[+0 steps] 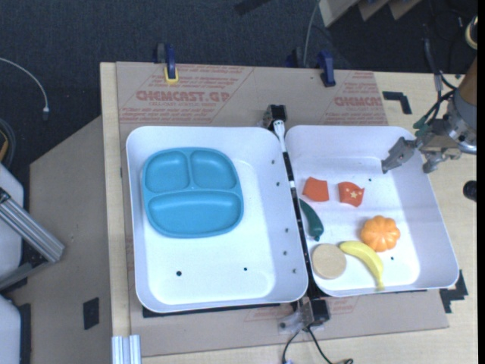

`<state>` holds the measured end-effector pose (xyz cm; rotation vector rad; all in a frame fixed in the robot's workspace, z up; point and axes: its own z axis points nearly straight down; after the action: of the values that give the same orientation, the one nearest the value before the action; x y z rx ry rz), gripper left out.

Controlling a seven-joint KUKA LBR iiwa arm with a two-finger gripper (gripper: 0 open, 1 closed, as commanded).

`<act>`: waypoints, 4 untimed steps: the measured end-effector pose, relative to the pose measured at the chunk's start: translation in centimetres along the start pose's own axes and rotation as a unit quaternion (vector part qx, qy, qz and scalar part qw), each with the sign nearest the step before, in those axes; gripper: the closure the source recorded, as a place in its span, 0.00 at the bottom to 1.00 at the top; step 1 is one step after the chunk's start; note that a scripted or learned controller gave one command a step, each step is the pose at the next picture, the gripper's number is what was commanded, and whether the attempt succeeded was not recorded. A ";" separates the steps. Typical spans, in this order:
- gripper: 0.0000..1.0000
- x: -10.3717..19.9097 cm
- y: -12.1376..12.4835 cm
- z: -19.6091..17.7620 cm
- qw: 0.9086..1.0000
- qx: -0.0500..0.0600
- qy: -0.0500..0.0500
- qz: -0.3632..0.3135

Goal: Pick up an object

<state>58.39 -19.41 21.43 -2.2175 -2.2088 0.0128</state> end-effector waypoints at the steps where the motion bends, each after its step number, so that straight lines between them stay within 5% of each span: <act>1: 0.00 0.1 0.3 -0.9 1.000 -0.007 -0.001 -0.002; 4: 0.00 0.1 -0.2 12.6 1.000 -0.008 0.002 -0.002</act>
<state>58.05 -19.27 8.82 -2.2194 -2.2204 -0.0096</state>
